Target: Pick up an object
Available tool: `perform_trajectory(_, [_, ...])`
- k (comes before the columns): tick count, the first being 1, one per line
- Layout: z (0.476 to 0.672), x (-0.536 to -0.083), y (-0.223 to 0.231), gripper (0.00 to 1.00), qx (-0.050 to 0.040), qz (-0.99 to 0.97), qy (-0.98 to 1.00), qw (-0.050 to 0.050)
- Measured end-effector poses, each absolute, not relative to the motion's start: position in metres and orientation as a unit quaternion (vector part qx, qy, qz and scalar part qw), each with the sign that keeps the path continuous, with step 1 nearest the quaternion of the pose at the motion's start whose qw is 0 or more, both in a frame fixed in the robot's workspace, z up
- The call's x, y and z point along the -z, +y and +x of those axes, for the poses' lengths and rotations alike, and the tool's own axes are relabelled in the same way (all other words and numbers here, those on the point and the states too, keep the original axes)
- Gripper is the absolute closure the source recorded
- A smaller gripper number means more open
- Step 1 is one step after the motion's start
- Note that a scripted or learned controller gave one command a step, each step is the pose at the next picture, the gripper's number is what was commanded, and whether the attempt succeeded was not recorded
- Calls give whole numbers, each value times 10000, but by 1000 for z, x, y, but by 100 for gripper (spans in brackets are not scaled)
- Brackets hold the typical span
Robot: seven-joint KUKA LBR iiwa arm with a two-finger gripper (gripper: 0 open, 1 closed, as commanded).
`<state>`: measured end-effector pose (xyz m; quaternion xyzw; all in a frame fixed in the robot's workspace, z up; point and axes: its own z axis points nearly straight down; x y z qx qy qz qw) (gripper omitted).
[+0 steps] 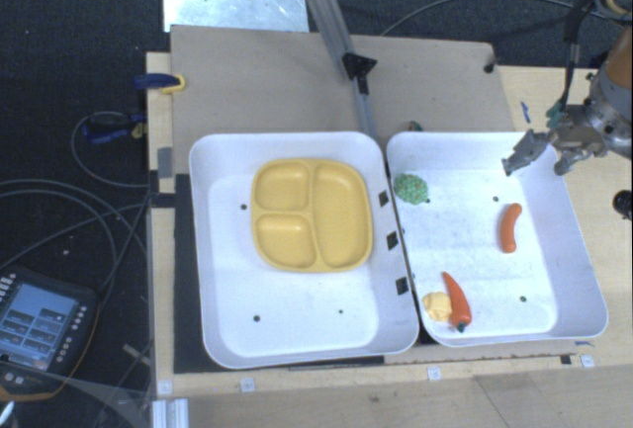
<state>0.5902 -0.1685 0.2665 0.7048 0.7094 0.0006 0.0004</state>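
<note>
Over right bin (579,258), back corner: gripper (539,154), fingers spread, holding nothing. Below it: sausage (509,227), broccoli (410,187), carrot (456,299), yellow piece (436,305). Left bin (213,317): yellow plate (312,214). Progress: nothing picked; descent, grasp and lift all remain.

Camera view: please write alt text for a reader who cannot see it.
The tool hovers above the right bin, which holds a sausage, broccoli, a carrot and a small yellow piece. The left bin holds a yellow divided plate.
</note>
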Motion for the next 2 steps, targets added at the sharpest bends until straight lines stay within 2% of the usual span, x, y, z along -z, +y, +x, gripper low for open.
perform_trajectory(1, [590,-266,-168,0,-6,7049,7093,4])
perform_trajectory(2, [591,-224,-172,0,9,7070,7072,-8])
